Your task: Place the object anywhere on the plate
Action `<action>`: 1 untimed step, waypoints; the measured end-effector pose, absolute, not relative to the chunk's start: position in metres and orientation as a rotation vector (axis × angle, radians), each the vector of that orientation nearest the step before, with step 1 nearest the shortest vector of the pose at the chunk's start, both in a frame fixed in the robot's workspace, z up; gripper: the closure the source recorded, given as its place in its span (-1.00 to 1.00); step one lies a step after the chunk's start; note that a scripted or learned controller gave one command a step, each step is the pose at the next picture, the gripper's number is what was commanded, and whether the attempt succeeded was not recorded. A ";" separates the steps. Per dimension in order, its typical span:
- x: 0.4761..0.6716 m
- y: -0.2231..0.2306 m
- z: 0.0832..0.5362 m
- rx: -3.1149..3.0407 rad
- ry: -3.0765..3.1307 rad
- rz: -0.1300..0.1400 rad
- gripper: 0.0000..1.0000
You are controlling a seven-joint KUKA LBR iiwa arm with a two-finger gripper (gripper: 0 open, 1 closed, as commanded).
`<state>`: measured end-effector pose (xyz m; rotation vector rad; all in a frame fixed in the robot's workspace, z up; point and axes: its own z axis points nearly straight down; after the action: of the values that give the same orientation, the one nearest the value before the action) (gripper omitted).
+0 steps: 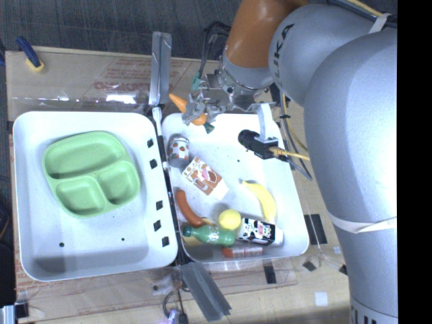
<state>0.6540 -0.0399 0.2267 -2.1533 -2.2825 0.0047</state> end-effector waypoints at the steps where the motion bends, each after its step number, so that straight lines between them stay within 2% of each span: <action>1: 0.654 -0.040 0.237 -2.150 -2.284 0.007 1.00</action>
<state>0.6544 -0.0398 0.2367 -2.1502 -2.2843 0.0069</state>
